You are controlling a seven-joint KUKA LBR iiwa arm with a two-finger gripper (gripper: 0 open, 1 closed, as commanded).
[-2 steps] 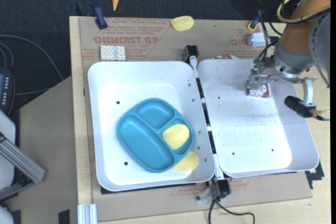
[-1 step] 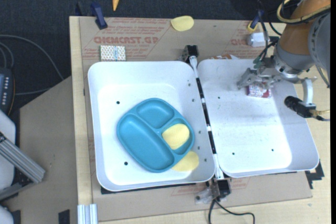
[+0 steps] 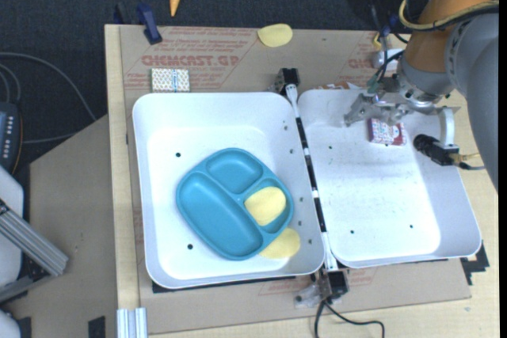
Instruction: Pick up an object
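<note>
Camera view, looking down at a slant, is taking in two shallow white bins lying side by side on a cardboard-covered bench. Left bin (image 3: pixel 158 170) is holding a blue divided plate (image 3: pixel 226 206), lying flat and slightly turned; a yellow soft-looking piece (image 3: pixel 266 204) is sitting in one of its compartments and a second yellow piece (image 3: pixel 281 245) is lying just beside the plate's lower edge, partly tucked under it. Right bin (image 3: pixel 396 210) is carrying a small flat packet (image 3: pixel 386 131), white with red or pink print, lying at the bin's far end near the upper wall. Arm is reaching in from the right, orange band showing above the wrist, and the gripper (image 3: pixel 379 108) is hanging directly over that far end, just above and touching or nearly touching the packet; contact cannot be told. Whether the pincer is standing apart or closed cannot be told, as the wrist is hiding it. Placement is suggesting the packet as the intended pick, since the gripper is sitting over it and well apart from the plate. Packet is appearing thin and flat against the floor, so a grasp is likely needing an edge. Outside the bins, a yellow disc (image 3: pixel 275 35) and a small carrot-shaped toy (image 3: pixel 175 0) are lying beyond the far rim.
</note>
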